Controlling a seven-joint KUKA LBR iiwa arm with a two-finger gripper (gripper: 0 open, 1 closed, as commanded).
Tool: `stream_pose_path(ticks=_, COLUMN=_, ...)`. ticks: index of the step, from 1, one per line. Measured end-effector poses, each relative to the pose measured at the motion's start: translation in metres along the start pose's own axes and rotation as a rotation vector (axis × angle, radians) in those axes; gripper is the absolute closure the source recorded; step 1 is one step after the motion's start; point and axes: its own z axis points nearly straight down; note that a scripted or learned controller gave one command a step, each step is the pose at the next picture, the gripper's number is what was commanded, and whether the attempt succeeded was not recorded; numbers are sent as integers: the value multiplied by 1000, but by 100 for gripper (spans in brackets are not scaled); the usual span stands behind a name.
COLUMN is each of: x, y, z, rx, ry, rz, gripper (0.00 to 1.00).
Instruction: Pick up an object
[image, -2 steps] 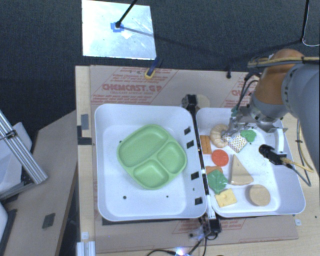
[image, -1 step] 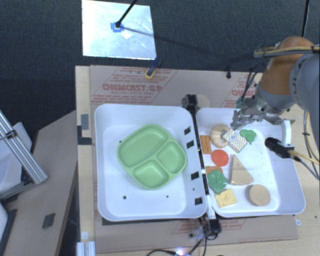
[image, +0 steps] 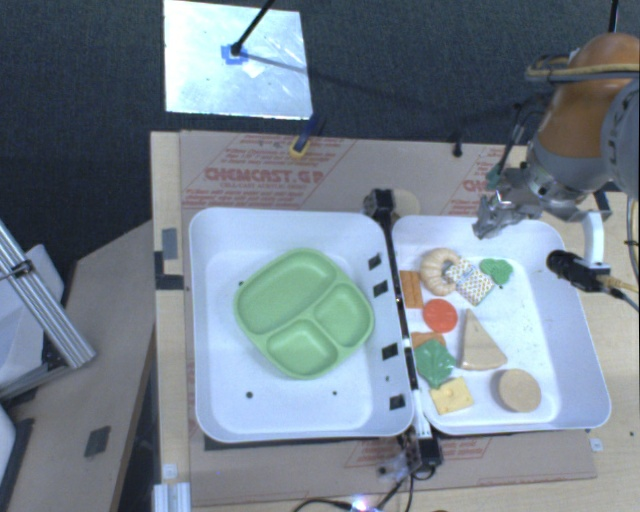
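Grey arm bent downward, hand seemingly tilted left

Red words on the board: the brown cardboard sheet under the two bins is showing big red letters along its top part. They are looking like "CHEMCAST GP", but the letters are a bit fuzzy.

Red words at the right: more red letters are showing on the same cardboard near the top right corner, and they are too cut off to read.

Red words at the bottom: faint red letters are peeking out along the bottom edge of the cardboard, too small to read.
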Motion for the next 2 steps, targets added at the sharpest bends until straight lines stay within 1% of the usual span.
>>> stream_pose_path(ticks=1, x=0, y=1, z=-8, rx=2, ry=0, rz=0, gripper=100)
stream_pose_path(ticks=2, x=20, y=-44, z=-14, rx=6, ry=0, rz=4, gripper=100)
